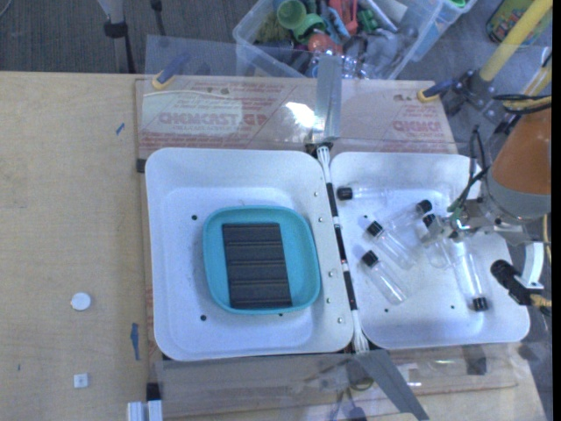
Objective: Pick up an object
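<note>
The right bin (491, 323) holds several clear plastic vials with black caps. One vial (388, 281) lies near the bin's middle, another vial (471, 279) lies by the right wall, and a third (372, 193) lies at the back. My gripper (445, 229) is low over the vials in the right part of this bin, at the end of the grey wrist coming from the right. It sits next to a black-capped vial (410, 217). No vial visibly hangs from it. In the left bin (175, 182) a teal tray (302, 257) carries a dark ribbed block (255, 266).
A clear tote (351, 16) of coloured toys stands behind the bins, beyond a printed sheet (219, 117). A small white disc (81, 302) lies on the wooden table to the left. A metal divider (337, 235) runs between the two bins.
</note>
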`<state>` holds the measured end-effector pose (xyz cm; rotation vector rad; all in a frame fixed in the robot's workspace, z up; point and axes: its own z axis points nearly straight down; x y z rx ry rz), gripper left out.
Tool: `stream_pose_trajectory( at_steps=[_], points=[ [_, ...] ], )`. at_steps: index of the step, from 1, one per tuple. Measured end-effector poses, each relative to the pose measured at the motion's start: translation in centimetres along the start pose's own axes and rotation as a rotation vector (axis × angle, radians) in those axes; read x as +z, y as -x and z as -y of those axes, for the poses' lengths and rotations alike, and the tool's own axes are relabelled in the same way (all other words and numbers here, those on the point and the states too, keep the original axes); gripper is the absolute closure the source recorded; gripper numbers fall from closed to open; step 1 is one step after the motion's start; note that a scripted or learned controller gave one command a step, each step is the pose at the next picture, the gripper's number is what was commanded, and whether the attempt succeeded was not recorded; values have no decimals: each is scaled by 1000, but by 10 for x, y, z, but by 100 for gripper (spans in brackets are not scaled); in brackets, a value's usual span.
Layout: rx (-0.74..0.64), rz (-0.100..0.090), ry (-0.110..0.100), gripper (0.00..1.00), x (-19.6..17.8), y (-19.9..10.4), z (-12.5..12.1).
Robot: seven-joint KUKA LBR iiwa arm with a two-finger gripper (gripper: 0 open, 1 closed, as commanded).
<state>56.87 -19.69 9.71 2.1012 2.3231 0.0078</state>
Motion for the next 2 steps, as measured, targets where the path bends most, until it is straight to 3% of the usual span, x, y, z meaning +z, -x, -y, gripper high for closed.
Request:
stream_pose_trajectory(
  at_steps=[1,2],
  points=[
    [101,-2,-8,100,-128,-37,16],
    [124,-1,-8,100,-129,-75,-40]
  ],
)
